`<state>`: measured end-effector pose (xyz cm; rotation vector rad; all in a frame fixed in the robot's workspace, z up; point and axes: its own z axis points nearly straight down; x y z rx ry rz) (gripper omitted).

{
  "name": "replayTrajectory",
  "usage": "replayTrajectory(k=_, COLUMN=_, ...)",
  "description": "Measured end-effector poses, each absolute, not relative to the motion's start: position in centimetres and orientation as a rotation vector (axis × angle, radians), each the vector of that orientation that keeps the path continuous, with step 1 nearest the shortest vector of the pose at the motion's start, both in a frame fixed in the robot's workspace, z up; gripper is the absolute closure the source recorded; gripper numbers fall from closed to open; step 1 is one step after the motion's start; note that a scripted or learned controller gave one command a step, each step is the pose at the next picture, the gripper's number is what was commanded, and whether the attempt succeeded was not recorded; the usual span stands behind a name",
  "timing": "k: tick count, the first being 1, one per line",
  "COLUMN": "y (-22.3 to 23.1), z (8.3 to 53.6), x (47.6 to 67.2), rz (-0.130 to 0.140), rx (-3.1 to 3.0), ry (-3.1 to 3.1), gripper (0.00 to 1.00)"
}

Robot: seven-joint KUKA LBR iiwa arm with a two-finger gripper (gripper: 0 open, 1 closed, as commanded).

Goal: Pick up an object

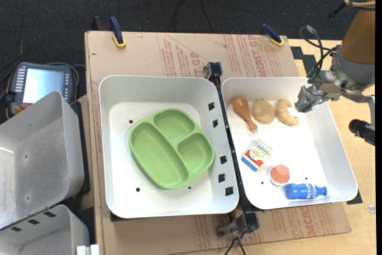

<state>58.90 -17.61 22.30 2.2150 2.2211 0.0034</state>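
The gripper hangs over the far right part of the right bin, just right of a curved, tan croissant-shaped toy; nothing is seen between its parts, and whether they are apart or together cannot be told from this slanted view. The arm's grey wrist and orange band rise behind it at the right edge. Left of the croissant lies a round, pale beige bun-like ball, touching or nearly touching it, and left of that a brown drumstick shape with a rounded head and a narrow handle pointing nearward. Nearer in the same bin sits a small flat packet printed white, red and blue, then a small salmon-pink rounded piece, and nearest a glossy blue bottle lying on its side along the near wall. The left bin, a smooth white tray with rounded corners, holds a matte green plate split into three compartments. Both bins rest on a brown cardboard sheet clamped to the bench.
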Motion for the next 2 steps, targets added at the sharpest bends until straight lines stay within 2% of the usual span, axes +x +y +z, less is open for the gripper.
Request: replayTrajectory(k=2, y=-7.2, z=23.8, x=57.6, rz=0.002, rx=2.214, ry=2.232, gripper=1.00)
